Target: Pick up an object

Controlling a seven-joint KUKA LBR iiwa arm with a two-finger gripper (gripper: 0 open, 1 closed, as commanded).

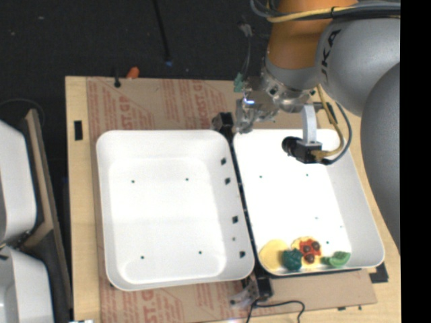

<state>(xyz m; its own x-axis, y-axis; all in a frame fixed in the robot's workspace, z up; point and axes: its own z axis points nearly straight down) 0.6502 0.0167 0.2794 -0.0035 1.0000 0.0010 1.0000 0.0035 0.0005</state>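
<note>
1. We find the things to pick clustered at the near edge of the right bin (pixel 350 200): a pale yellow disc (pixel 272 253), a dark teal piece (pixel 291 260) lying on it, a red piece with dark spots (pixel 309 247) just beside that, and a small green piece (pixel 339 257) a little further right.

2. We judge they sit there because the bin's floor meets its raised lip there; they press up against the wall, which will make a top-down grab awkward, since one finger must fit between object and rim.

3. The pieces touch or overlap, so we expect that closing on one may nudge its neighbours. The green piece stands slightly apart and looks the easier target.

4. The left bin (pixel 168 200) lies against the right one, sharing a dark seam of clips.

5. The gripper (pixel 248 116) hangs over the far corner of the right bin, near that seam, well apart from the cluster. We see nothing held in it; whether it is spread or closed we cannot tell, as the tool is small and blurred against the cardboard.

6. We judge the pick not yet begun: the arm (pixel 316 25) must cross the whole bin toward us first.
</note>
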